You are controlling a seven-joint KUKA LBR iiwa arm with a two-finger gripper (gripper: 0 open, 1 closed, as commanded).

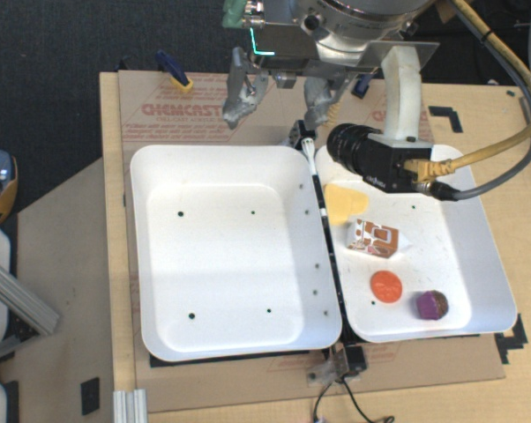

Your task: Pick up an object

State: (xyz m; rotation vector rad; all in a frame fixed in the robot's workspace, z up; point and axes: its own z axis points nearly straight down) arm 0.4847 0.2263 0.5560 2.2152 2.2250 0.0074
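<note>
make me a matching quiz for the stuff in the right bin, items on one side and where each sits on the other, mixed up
Items in the right bin:
1. yellow object
2. brown-and-white patterned block
3. orange round object
4. purple object

Places:
A. nearest the bin's front right corner
B. middle of the bin, between the yellow and orange items
C. farthest back of the four, by the divider between the bins
D. front of the bin, just left of the purple one

Pairs: 1-C, 2-B, 3-D, 4-A
</note>
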